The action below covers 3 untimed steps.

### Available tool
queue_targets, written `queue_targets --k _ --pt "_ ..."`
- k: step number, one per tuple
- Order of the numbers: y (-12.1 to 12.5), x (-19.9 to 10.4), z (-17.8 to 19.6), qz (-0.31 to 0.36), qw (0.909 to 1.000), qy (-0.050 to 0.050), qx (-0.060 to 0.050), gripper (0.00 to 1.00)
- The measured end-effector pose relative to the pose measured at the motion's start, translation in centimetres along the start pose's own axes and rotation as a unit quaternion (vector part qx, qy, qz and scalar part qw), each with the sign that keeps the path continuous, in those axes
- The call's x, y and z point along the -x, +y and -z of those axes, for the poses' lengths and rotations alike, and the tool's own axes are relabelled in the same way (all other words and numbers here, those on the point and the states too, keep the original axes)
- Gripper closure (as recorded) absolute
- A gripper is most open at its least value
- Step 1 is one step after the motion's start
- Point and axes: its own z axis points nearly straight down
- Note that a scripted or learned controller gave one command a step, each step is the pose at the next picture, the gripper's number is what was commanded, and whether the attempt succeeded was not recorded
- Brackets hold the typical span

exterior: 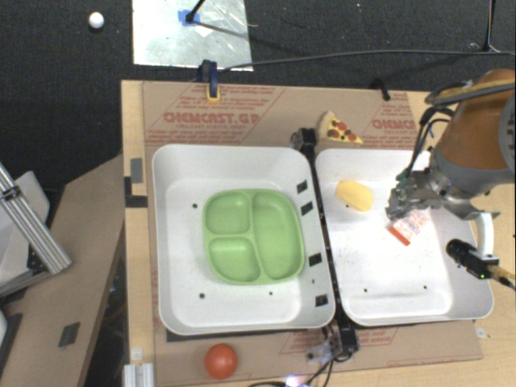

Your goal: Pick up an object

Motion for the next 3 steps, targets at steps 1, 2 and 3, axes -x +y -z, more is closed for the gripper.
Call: queue_targets --k 1,2,3 --pt "-0.1 -0.2 4.4 0.001 1.0 0.0 0.0 1.0" --pt "0.0 -0.2 8.0 0.001 1.0 0.0 0.0 1.0" --pt "1.5 -5.7 8.4 0.003 1.0 0.001 -0.001 1.0"
